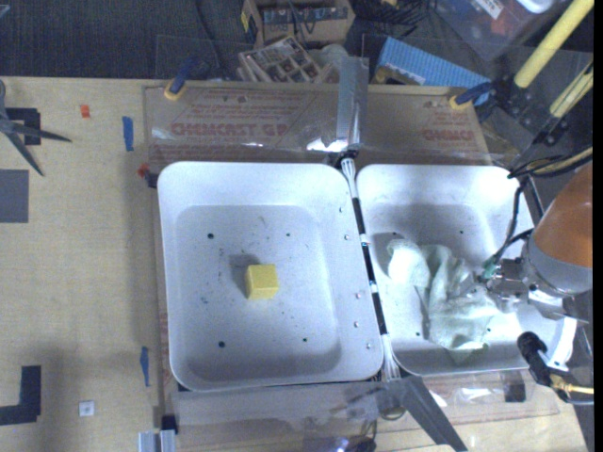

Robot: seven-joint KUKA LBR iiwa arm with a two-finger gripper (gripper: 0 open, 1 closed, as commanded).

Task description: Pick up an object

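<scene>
Your arm (570, 243) comes in from the right edge of the camera view, its orange band rounded at the frame's border with the grey wrist section just beneath it. The wrist points leftward and slightly down. Your gripper (490, 285) sits at the end of that wrist, low and reaching left; its tips are too indistinct to read.

Arm (565, 243) cut off at right edge; gripper (490, 285) perhaps buried in pale cloth (452, 295).
</scene>
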